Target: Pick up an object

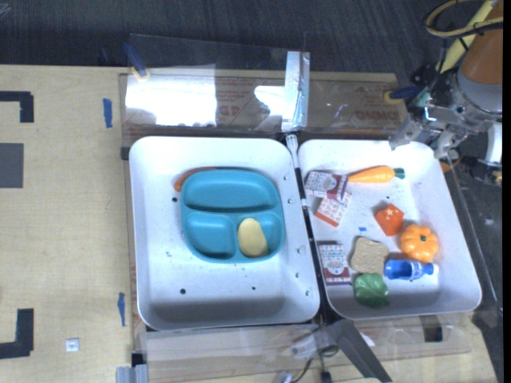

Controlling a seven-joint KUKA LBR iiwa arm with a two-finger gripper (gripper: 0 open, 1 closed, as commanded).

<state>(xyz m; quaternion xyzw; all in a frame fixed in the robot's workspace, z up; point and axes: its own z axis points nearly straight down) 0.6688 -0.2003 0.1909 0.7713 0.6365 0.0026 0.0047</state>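
The right bin (457,214) holds an orange carrot (371,175), a small orange pumpkin (420,242), a red-orange block (389,219), a slice of bread (369,254), a blue bottle (407,270), a green lump (370,289) and three printed packets (326,183). My gripper (411,134) hangs over the right bin's far right corner, above and to the right of the carrot, touching none of the objects. The arm's orange band (483,62) is at the upper right.
The left bin (152,214) carries a blue divided tray (227,206) with a yellow oval piece (252,236) in its front right compartment. An orange edge (186,179) peeks out behind the tray. A clear plastic wall (207,94) stands behind the bins.
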